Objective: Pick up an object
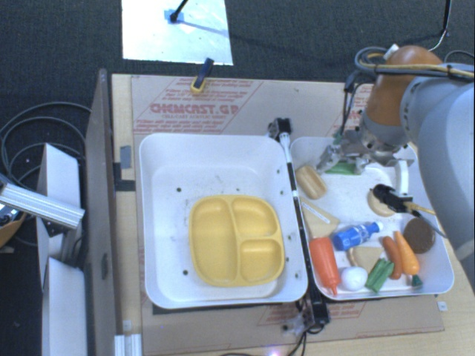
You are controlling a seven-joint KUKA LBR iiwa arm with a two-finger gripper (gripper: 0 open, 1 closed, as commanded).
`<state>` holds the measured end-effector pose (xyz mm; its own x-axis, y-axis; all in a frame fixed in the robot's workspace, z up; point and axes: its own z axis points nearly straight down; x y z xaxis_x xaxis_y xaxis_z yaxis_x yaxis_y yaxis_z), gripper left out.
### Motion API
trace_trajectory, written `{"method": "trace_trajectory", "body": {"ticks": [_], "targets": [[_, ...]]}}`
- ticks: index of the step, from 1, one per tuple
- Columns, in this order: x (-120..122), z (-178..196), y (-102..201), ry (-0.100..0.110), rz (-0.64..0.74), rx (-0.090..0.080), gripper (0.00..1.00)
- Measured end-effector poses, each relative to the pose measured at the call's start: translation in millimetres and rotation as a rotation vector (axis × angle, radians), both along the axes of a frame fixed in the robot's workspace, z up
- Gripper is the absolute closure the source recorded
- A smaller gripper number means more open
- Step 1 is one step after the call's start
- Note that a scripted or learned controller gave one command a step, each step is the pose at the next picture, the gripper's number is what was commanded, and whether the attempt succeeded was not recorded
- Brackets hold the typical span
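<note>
Yellow tray (237,239) in left bin (159,199), end effector (343,156) over toy-filled right bin (438,269)

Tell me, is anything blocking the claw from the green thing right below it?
Nothing visible does. The gripper hangs directly over the green object at the right bin's far edge; the bread roll lies beside it, apart.

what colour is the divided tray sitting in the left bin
Yellow. The divided tray is plain pale yellow, with no pattern, seen clearly in the camera view.
</note>
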<state>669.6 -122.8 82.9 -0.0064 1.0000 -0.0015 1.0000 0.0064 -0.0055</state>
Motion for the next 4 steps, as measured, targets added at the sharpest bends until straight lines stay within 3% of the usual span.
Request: {"method": "trace_trajectory", "body": {"ticks": [1, 3, 4], "targets": [[-1, 0, 37, -0.001, 0.0, -0.001, 0.0], [-26, -1, 29, -0.002, -0.006, 0.001, 0.0], [1, 18, 3, -0.008, -0.006, 0.0, 0.0]]}}
